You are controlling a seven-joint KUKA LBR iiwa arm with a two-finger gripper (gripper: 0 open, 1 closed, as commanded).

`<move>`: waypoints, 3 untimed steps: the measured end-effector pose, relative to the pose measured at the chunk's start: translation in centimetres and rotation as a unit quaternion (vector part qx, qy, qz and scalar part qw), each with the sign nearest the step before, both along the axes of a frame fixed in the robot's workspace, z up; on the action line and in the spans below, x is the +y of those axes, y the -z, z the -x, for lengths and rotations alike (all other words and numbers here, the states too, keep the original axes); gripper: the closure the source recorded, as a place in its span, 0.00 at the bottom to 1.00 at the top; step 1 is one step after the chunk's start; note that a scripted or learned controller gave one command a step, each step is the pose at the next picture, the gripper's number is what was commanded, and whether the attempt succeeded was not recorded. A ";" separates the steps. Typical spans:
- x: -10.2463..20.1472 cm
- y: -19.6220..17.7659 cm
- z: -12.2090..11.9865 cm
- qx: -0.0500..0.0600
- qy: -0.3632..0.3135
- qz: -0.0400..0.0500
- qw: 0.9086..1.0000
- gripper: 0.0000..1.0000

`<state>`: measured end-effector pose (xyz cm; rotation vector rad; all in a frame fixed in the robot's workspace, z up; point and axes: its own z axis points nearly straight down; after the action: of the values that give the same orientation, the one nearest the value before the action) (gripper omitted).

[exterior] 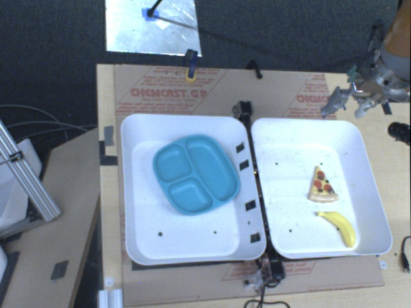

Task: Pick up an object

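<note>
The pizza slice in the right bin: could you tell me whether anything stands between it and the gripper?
Nothing visible does. The gripper hangs above the right bin's far rim; the pizza slice lies in the open, the banana beyond it.

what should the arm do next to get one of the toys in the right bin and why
Probably bring the pincer forward and down over the pizza slice. The pincer hangs above the bench past the right bin's far rim, open and holding nothing. The slice lies flat on the bin floor, apart from the banana, and is the nearer of the two.
</note>
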<state>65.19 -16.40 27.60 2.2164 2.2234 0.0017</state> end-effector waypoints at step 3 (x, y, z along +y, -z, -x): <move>-4.3 19.2 16.3 0.003 0.002 -0.001 1.000 0.00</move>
<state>48.84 -20.70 8.39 2.2257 2.2216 -0.0029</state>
